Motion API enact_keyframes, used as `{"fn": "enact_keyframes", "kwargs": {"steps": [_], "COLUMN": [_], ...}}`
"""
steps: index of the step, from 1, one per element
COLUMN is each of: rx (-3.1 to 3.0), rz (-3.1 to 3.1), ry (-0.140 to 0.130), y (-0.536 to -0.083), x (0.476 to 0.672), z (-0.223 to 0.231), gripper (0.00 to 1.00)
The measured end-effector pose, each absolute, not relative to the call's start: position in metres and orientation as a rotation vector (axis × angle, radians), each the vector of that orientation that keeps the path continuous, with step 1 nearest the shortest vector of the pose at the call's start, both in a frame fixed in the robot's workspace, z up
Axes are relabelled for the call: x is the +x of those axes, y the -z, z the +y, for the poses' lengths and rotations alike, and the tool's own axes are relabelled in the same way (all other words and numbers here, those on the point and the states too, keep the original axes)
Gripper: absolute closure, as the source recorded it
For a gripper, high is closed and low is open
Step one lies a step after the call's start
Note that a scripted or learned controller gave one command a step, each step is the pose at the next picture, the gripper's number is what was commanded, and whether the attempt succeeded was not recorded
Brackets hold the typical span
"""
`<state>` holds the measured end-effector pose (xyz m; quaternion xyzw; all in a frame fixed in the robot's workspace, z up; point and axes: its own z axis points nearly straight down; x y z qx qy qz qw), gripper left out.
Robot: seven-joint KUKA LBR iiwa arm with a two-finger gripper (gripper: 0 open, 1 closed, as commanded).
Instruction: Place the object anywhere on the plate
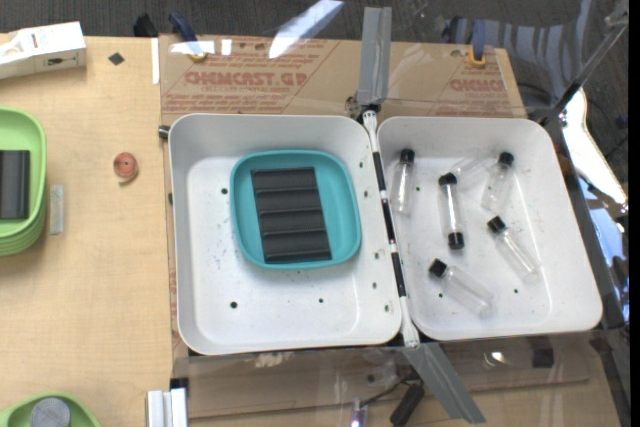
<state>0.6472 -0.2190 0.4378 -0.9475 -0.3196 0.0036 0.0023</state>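
Note:
A teal square plate (243,215) lies in the left white bin (290,315), slightly left of the bin's middle. A black ridged rectangular block (290,213) rests flat on the plate and covers most of its centre. In the right white bin (525,307) lie several clear vials with black caps, among them one (403,180) near the divider, one (452,211) in the middle and one (512,246) toward the right.
A green tray (22,130) holding a dark item sits at the bench's left edge, with a small reddish disc (124,165) beside it. A white box (40,48) lies at the back left. Cardboard (260,75) lines the area behind the bins.

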Motion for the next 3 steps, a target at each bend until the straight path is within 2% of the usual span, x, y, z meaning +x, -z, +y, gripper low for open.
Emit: {"fn": "enact_keyframes", "kwargs": {"steps": [3], "rx": [-3.047], "rz": [-0.758], "ry": [-0.005], "y": [-0.4394], "x": [0.6524], "z": [-0.2227], "gripper": [0.0]}}
